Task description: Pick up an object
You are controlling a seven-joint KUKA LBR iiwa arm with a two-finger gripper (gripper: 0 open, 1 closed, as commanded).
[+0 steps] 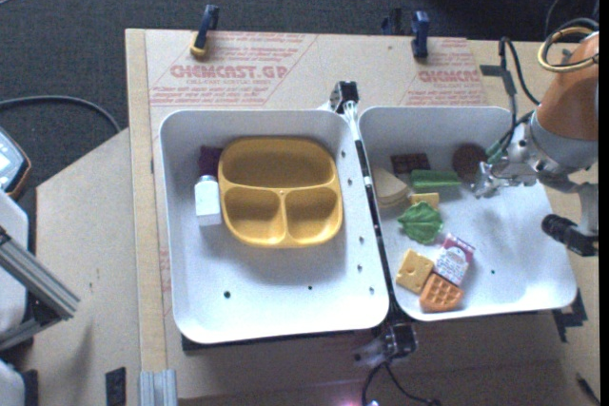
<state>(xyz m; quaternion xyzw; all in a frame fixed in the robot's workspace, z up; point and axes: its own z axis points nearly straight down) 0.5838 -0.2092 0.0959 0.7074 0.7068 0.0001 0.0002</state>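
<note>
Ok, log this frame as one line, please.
hand: low in right white bin, beside round brown piece | nothing seen held | yellow divided plate: left bin

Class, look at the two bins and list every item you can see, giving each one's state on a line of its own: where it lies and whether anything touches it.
yellow divided plate: flat in left bin, compartments bare
white bottle: beside plate's left edge
green leaf: flat in right bin
waffle: flat, near front wall
cheese slice: touching waffle
brown round piece: by the gripper
gripper: low in right bin, nothing seen held
</note>
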